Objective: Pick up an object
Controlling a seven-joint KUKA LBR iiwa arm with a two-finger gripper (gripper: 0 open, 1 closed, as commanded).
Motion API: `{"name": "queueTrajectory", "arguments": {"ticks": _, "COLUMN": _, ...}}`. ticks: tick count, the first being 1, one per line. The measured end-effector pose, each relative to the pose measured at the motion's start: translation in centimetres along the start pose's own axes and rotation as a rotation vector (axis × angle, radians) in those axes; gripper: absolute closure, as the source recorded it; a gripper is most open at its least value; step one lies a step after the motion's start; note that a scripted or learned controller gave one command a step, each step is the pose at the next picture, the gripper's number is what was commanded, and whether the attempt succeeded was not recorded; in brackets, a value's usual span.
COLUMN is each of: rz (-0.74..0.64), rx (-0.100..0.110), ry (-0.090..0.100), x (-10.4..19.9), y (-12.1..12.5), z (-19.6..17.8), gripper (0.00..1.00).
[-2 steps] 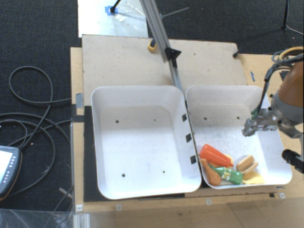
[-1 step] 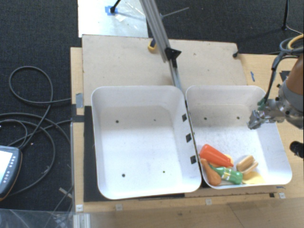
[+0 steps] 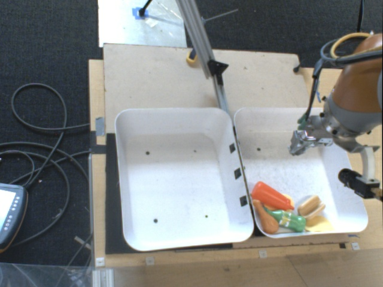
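Gripper [image 3: 297,146] hovers well apart from carrot [image 3: 272,195] below.

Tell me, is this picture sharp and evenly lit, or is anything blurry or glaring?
Camera view: even light, soft shadows inside the left bin; the toys in the right bin are crisp enough to tell colours; the gripper looks slightly smeared; a bright patch washes out the floor at the top.

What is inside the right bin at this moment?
In the right bin, at its near end, lie an orange carrot-like toy, a green toy, a tan bun-like toy and a yellowish piece. They overlap, so anything beneath is covered. The gripper hangs above the far part.
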State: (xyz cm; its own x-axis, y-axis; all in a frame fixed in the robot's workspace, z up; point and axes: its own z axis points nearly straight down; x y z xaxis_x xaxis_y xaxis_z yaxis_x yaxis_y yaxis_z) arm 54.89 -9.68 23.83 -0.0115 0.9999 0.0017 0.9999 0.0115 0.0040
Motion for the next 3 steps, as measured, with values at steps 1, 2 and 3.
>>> {"name": "queueTrajectory", "arguments": {"ticks": 1, "rz": 0.0, "rx": 0.001, "ry": 0.0, "x": 5.0, "y": 0.5, "z": -0.8, "gripper": 1.0}}
{"name": "queueTrajectory", "arguments": {"ticks": 2, "rz": 0.0, "rx": 0.002, "ry": 0.001, "x": 11.2, "y": 0.8, "z": -0.8, "gripper": 1.0}}
{"name": "queueTrajectory", "arguments": {"ticks": 3, "rz": 0.0, "rx": 0.001, "ry": 0.001, "x": 17.1, "y": 2.6, "z": -0.9, "gripper": 1.0}}
